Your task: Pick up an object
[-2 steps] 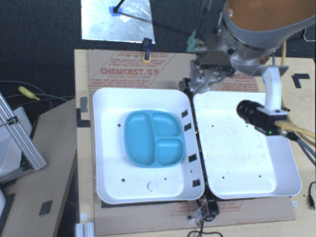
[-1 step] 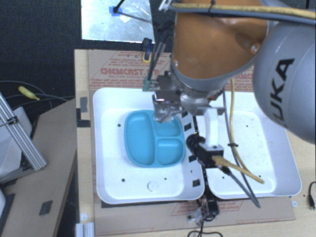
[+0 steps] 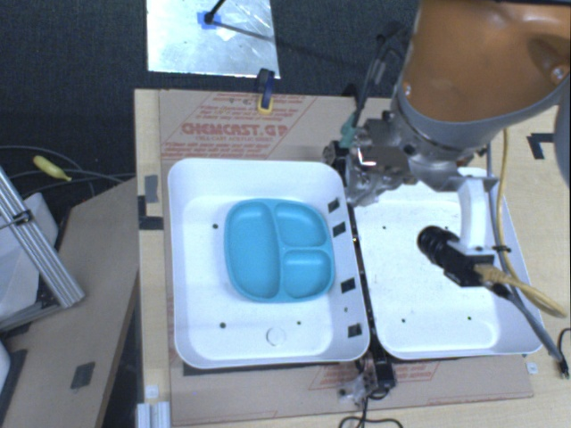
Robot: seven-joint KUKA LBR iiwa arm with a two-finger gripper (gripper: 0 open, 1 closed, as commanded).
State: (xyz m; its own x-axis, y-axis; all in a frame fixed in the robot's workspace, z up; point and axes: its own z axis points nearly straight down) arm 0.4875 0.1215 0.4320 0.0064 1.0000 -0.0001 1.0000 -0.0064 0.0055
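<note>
Blue, smooth, three-compartment plate lies flat in the left white bin; jaws' spread cannot be told.

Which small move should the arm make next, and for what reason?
Probably shift the gripper toward the view's left, over the blue divided plate in the left bin. The gripper sits at the far end of the seam between the bins, beside the plate, not above it.
</note>
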